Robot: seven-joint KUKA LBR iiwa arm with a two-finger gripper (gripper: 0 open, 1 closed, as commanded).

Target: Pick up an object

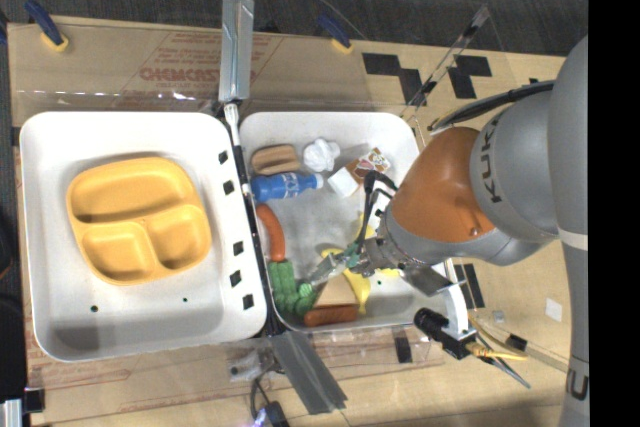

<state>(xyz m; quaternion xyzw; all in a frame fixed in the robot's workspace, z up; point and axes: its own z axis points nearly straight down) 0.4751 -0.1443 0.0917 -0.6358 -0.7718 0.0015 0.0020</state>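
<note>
Gripper [352,260] is low in the right bin [400,130], among the yellow piece [357,287], brown bar [331,316] and green toy [285,285], but nothing looks lifted yet, and I cannot tell its jaws' state.

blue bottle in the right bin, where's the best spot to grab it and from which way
Probably the blue bottle is best taken across the middle of its body, coming straight down. It lies flat, its long axis running left-right with the white cap toward the right, so fingers closing across its narrow width should fit. The bun above and the sausage below lie close, leaving little finger room.
</note>
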